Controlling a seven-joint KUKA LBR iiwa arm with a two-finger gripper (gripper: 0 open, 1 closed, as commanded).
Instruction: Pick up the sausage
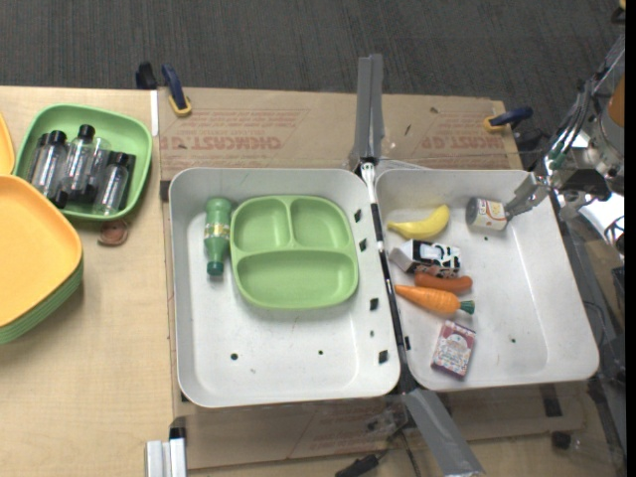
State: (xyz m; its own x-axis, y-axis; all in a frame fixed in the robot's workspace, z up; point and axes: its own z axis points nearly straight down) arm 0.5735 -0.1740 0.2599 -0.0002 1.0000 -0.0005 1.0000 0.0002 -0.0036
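1. Two white bins sit side by side on the worktop (89,386). The right bin (537,356) holds a banana (418,222), a small can (487,214), a black-and-white toy (437,256), the sausage (443,282), a carrot (433,299) and a pink packet (453,350).
2. Sausage location: middle-left of the right bin, just above the carrot and touching or nearly touching it, directly below the black-and-white toy.
3. Orientation: lies flat, long axis roughly left to right, nearly parallel to the carrot.
4. Handling (judgement): likely a light, stiff plastic toy with a smooth rounded skin, so slip is possible. Best hold is mid-length, across the short axis. Crowding by the carrot and toy leaves little finger room.
5. Gripper (527,199): near the bin's upper right, beside the can, well apart from the sausage. Cannot tell whether the jaws are apart or together.
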